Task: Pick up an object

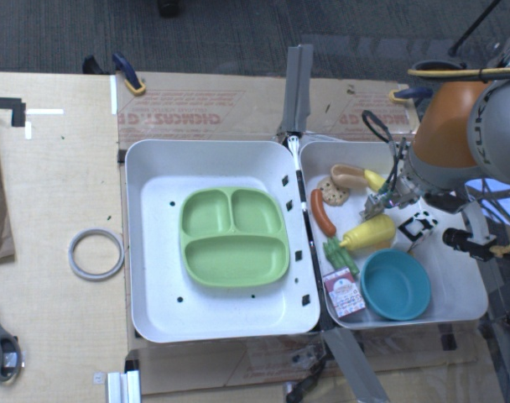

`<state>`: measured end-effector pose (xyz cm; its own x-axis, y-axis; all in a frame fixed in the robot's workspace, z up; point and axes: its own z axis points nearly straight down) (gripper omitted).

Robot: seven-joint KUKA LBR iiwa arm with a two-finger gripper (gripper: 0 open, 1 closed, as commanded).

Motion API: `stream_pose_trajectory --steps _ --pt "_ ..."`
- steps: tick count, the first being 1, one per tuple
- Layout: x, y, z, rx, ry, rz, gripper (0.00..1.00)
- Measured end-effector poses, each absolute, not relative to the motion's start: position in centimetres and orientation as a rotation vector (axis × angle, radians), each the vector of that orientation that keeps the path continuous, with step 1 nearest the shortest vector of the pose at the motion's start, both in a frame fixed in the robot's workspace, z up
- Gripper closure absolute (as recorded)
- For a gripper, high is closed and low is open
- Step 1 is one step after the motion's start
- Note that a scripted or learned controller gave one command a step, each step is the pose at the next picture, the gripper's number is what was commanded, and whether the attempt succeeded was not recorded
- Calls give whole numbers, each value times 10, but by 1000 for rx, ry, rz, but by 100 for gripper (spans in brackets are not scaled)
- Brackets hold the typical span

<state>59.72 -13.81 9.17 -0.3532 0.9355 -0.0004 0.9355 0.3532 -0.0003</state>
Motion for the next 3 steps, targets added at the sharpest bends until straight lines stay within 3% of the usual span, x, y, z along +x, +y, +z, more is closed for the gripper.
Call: stream_pose_trajectory --steps 1,2,3 --pt "597 -138 92 1787 2584 -1 0" --pt "598 -140 101 1791 2579 0 100" --pt "597 -140 101 1791 2580 -1 0"
